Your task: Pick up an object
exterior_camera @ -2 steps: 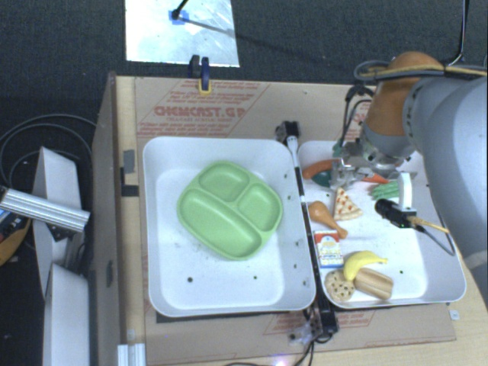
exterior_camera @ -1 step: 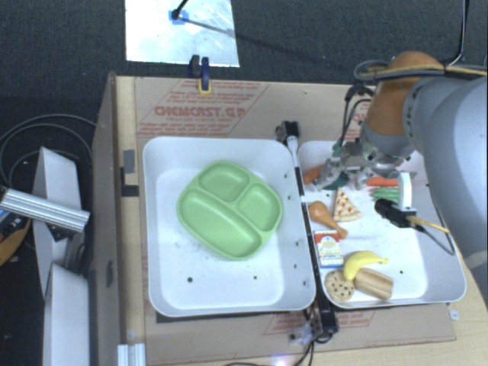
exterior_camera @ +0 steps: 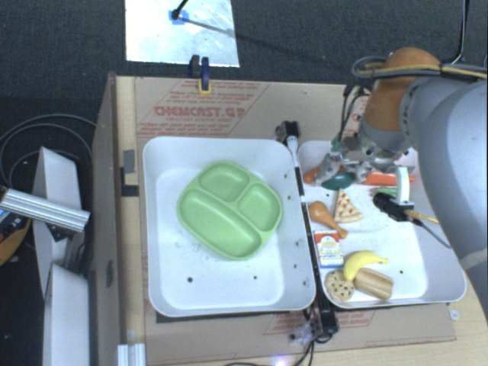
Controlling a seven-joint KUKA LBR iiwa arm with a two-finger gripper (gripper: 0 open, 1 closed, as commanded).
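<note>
My gripper [exterior_camera: 336,166] hangs low over the far left part of the right bin [exterior_camera: 436,274], reaching in from the right. Directly beneath it lies a small teal object [exterior_camera: 336,181], and whether it is gripped I cannot tell. An orange piece [exterior_camera: 310,175] sits just to its left and an orange carrot-like stick [exterior_camera: 379,178] to its right. Nearer the front lie a pizza slice [exterior_camera: 347,207], a chicken drumstick [exterior_camera: 324,215], a red and white packet [exterior_camera: 328,248], a banana [exterior_camera: 363,262], a cookie [exterior_camera: 339,285] and a bread roll [exterior_camera: 373,282].
The left bin [exterior_camera: 164,296] holds a green divided plate [exterior_camera: 229,208] near its middle. A raised divider [exterior_camera: 303,212] separates the two bins. The bulky grey arm [exterior_camera: 450,151] covers the right bin's far right side.
</note>
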